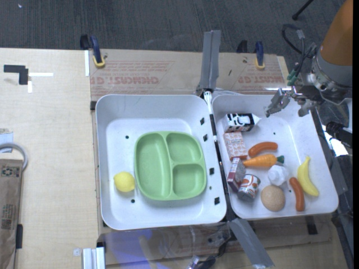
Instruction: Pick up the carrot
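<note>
Gripper (289, 102), fingers spread and holding nothing, hovers over the right bin's (314, 209) far edge. The carrot (261, 161) lies mid-bin, touching a sausage (263, 148) and a white ball (277, 175); closing fingers risk catching these 2 neighbours instead.

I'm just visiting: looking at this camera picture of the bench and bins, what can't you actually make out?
- The gripper above the right bin: too small and blurred to judge its fingers.
- The arm: cut off by the top and right edges.
- Labels on the small cartons and can near the carrot: too small to read.
- The brown bag: cut off by the left edge.
</note>
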